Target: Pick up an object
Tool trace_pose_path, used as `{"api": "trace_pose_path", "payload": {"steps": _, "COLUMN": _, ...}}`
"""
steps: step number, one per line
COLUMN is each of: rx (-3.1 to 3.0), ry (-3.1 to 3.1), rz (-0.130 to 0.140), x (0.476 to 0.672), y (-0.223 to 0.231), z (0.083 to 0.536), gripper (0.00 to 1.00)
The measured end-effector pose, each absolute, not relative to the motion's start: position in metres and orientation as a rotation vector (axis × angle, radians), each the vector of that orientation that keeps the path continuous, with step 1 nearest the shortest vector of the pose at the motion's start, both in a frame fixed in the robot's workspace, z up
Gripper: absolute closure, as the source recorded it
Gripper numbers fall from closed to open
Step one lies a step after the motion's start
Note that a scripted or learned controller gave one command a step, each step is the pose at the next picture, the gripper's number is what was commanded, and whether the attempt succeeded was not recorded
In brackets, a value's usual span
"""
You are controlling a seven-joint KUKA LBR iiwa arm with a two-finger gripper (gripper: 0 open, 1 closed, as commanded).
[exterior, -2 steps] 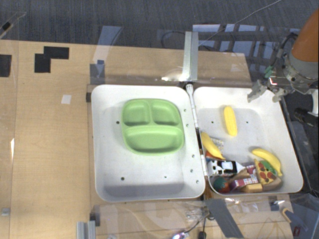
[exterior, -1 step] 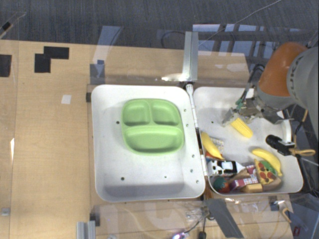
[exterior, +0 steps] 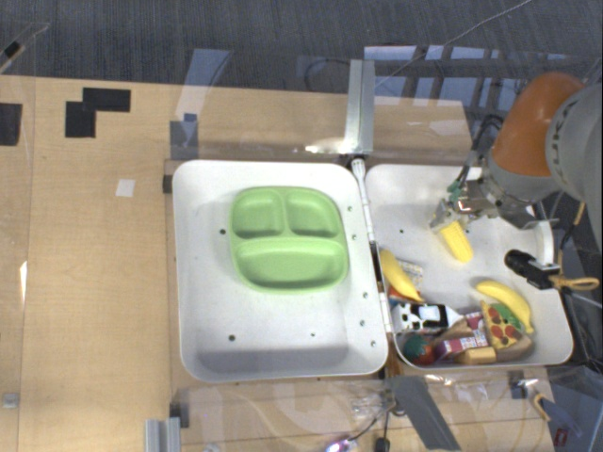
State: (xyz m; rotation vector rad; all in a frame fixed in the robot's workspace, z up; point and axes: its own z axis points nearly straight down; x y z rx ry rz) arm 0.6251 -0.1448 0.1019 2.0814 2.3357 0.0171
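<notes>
- The short yellow plastic block [exterior: 457, 242], a stubby corn-like piece, lay tilted on the floor of the right shallow white bin [exterior: 415, 191], in its upper middle.
- The gripper [exterior: 459, 204] sat right over the block's upper end, touching or nearly so; whether its grip was apart or together, I could not tell.
- Judging by that, the pick was barely begun: nothing lifted, the block flat on the bin floor, closing and raising left to do.
- Below it lay a yellow toy banana [exterior: 399, 277], a second banana [exterior: 507, 301] and a jumble of small toys, hard to make out.
- The left bin [exterior: 203, 252] held a green divided plastic plate [exterior: 287, 237]; the wooden table [exterior: 85, 252] lay beyond.
</notes>
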Motion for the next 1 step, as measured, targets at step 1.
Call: {"api": "trace_pose_path", "payload": {"steps": 1, "rx": 2.133, "ry": 2.299, "rz": 0.009, "x": 0.6486, "y": -0.0738, "z": 0.1872, "gripper": 1.0}}
